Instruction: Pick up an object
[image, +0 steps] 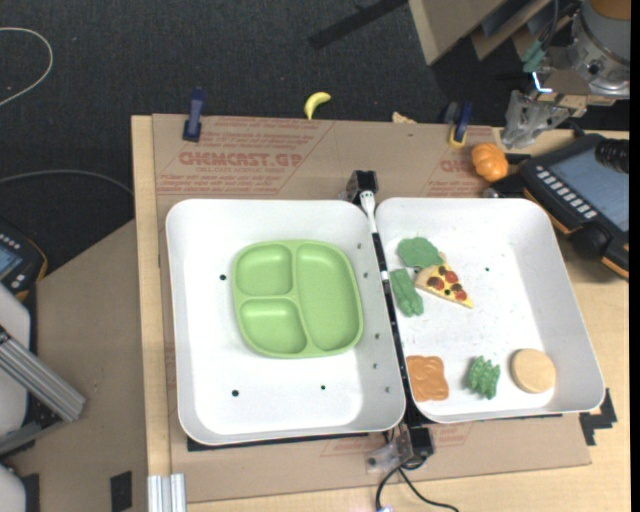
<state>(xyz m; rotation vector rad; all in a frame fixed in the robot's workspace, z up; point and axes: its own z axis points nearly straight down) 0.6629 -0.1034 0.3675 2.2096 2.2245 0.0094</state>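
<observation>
Nearest the camera, along the near edge of the right bin (560, 250), lie three small food models: a flat orange-brown toast slice (428, 377) at the near left corner, a knobbly dark green broccoli floret (483, 377) beside it, and a smooth round tan cookie (533, 370) toward the near right corner. All three sit apart from one another. Farther back, close to the bin's left wall, a triangular pizza slice (444, 284) with red dots touches a crinkled green leaf (417, 250) behind it; a second, elongated green piece (406, 293) lies just to its left. Any of these could serve as the object to pick up; none is lifted.

Left bin (190, 300): smooth, white, shallow, with rounded corners. It carries a pale green plate (297, 298), rounded-square, matte, split into three compartments. Both bins rest side by side on a brown cardboard sheet (250, 150) printed with red lettering and held by two blue clamps (193, 116) at its far edge.

Beyond the bins: a yellow banana (317, 102) at the sheet's far edge, an orange fruit model (489, 160) off the right bin's far right corner, and a dark tablet-like device (580, 190) to its right.

Gripper (528, 118): metallic, above the far right corner of the sheet, well clear of the bins, fingers pointing down. Whether they are open or closed cannot be told; nothing is seen between them.
</observation>
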